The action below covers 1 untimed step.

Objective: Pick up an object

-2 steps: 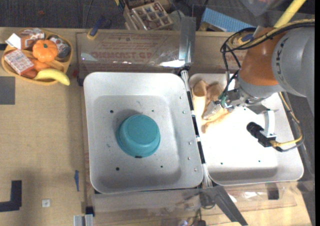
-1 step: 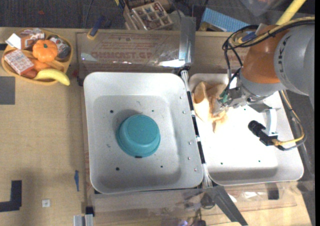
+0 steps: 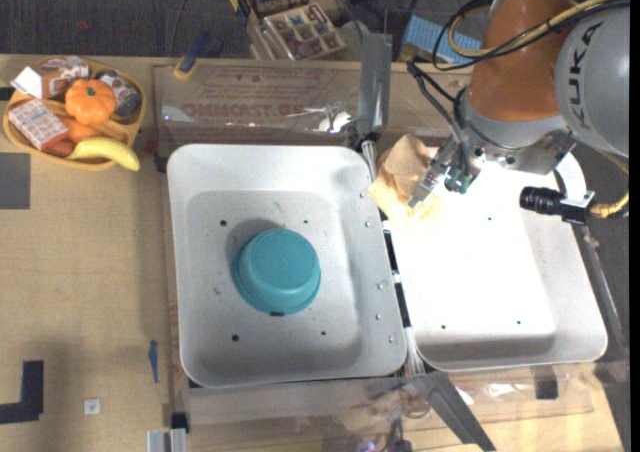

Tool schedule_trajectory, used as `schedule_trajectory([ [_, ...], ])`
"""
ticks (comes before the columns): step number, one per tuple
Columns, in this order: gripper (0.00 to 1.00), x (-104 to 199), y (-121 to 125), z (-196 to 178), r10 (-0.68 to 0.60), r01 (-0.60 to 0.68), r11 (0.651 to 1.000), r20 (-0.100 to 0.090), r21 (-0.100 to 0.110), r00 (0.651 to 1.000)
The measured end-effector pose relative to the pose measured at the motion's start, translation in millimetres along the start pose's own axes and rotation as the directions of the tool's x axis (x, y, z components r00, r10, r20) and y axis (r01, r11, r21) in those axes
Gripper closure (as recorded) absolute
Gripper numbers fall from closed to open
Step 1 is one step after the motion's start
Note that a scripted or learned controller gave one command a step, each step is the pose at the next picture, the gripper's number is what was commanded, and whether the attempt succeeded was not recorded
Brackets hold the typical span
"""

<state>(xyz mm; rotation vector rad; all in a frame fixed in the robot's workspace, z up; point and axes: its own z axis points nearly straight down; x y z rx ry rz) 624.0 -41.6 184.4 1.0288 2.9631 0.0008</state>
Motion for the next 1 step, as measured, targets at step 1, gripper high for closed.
schedule_trajectory([
  [1, 1.0, -5.2, -17.3, 1.4, 0.481, -0.481, 0.877, -0.001, 0.004, 0.877],
])
